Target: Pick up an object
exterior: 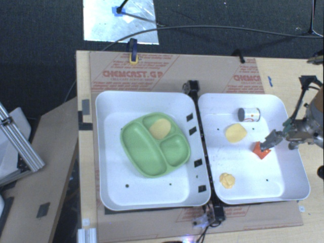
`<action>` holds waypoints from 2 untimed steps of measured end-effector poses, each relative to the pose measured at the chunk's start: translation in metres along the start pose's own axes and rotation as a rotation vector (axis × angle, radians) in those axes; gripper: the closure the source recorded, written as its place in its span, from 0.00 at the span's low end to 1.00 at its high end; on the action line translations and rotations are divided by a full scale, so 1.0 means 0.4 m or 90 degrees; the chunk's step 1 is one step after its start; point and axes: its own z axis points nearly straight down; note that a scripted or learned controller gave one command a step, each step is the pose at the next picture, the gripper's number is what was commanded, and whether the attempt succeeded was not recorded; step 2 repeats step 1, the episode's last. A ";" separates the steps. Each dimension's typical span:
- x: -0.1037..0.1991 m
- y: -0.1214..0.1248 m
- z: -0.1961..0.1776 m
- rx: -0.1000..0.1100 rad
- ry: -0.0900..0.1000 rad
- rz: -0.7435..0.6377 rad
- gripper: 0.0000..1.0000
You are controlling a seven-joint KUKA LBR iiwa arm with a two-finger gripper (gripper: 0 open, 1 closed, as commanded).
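Nearest you in the right bin (291,186), a small yellow lump (227,179) is lying by the front wall. Further in, your gripper (268,143) is reaching in from the right and sitting low over the orange-red block (261,151), its tip right against the block's upper edge; whether it's pinching it, you cannot tell from here. Just beyond, a pale yellow piece (236,132) is resting near the block, apart from it. Beyond that, a small white can (249,115) is lying on its side. In the left bin (109,186), a green divided plate (154,145) is carrying a yellow piece (160,128) in its far compartment.
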 end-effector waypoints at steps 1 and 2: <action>0.002 0.005 -0.014 -0.007 -0.002 -0.002 0.00; 0.002 0.005 -0.014 -0.007 -0.002 -0.002 0.00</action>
